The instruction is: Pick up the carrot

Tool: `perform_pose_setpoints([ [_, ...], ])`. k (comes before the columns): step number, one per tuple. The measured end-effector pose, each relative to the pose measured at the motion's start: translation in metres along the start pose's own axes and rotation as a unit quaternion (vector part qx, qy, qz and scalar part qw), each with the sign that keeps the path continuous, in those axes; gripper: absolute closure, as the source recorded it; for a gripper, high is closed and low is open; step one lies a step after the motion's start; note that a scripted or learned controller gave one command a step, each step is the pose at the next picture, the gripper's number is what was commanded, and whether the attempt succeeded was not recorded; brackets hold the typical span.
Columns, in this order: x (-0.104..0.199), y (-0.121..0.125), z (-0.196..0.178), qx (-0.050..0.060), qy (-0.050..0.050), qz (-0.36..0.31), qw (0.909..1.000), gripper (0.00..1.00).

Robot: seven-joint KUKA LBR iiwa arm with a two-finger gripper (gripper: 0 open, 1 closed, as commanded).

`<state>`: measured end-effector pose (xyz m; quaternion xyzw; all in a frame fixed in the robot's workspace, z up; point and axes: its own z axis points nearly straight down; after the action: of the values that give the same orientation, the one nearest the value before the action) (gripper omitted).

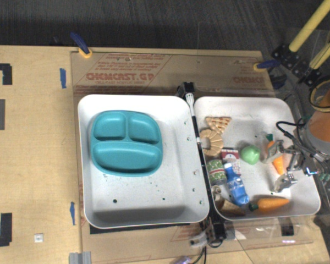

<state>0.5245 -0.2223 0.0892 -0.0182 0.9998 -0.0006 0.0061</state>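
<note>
Camera view: we look down on two white bins side by side on a cardboard-covered bench.
Left bin (99, 202): we see a teal divided plate (126, 142) lying flat in its upper half.
Right bin (247, 111): we see a scatter of small things along its left and lower parts.
Carrot (270, 203): it lies on its side near the bottom edge of the right bin, orange body with a dark green end pointing left.
Blue bottle (236, 186): it lies just left of the carrot, tilted, close to the bin's left wall.
Green ball (251, 155): it sits mid-bin, above the bottle.
Biscuits (213, 132): we see tan pieces near the bin's upper left.
Gripper (284, 183): it hangs at the right side of the right bin, just above the carrot's thick end; a small orange piece (278, 164) shows beside it.
Gripper state: we cannot tell from this angle.
</note>
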Motion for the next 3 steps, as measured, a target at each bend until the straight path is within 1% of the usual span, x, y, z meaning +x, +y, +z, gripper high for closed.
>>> perform_pose_setpoints([
  [1, -0.005, 0.0, -0.014, 0.002, -0.008, -0.001, 1.0, 1.0],
  [2, -0.071, -0.003, 0.0, 0.0, -0.001, -0.211, 0.9775, 1.0],
  [3, -0.005, -0.001, -0.001, 0.0, 0.0, -0.31, 0.9506, 1.0],
])
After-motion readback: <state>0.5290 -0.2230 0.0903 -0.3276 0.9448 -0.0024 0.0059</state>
